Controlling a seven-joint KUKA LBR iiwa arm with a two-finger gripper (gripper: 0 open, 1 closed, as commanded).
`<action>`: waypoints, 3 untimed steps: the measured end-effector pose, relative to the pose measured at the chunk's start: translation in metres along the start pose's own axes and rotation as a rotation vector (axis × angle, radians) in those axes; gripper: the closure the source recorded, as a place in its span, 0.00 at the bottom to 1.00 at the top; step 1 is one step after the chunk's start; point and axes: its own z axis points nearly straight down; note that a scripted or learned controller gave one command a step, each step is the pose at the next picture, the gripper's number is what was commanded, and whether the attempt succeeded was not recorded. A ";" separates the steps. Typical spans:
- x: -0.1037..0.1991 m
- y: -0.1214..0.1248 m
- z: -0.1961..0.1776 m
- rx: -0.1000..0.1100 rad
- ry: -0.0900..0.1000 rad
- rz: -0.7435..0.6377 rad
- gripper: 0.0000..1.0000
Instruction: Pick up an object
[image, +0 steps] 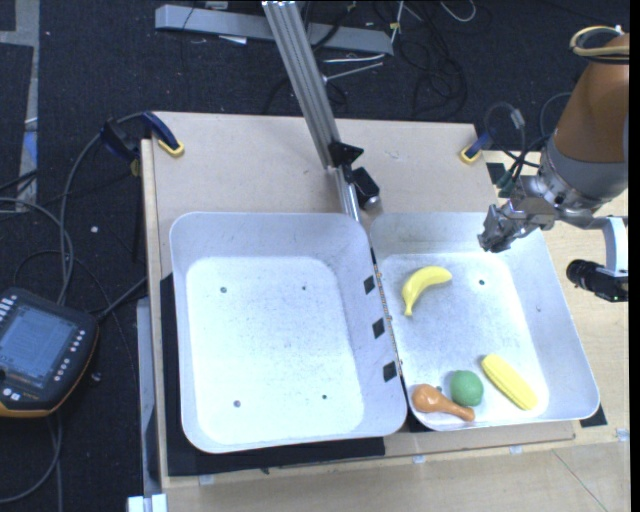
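Above the far right corner of the right bin (556, 318), my fingers (495, 238) hang at the end of my grey arm (575, 180), which reaches in from the right under its orange band (598, 95). They show as a dark cluster over the bin's upper rim, and from this slant I cannot tell whether they are spread or pressed together. Nothing is visible between them.

Four things lie in the right bin, all apart from my fingers. A yellow banana (426, 288) rests in the upper middle, the nearest of them, below and to the left of my fingers. Along the near edge sit an orange pear-shaped piece (440, 401), a green ball (465, 388) touching it, and a long yellow piece (511, 382) just to the right of the ball.

The left bin (182, 250) lies beside it on the pale wooden bench (250, 160), the two rims overlapping at the middle. A slanted metal rail (310, 90) crosses the far side of the bench, yellow clamps (169, 146) grip its far corners, and a handheld control pendant (35, 345) rests on the dark floor at left.
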 end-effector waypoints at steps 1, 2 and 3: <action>0.053 0.000 -0.007 0.003 0.002 -0.004 1.00; 0.095 -0.002 -0.004 0.004 0.001 -0.003 1.00; 0.144 -0.009 -0.008 0.004 0.002 -0.004 1.00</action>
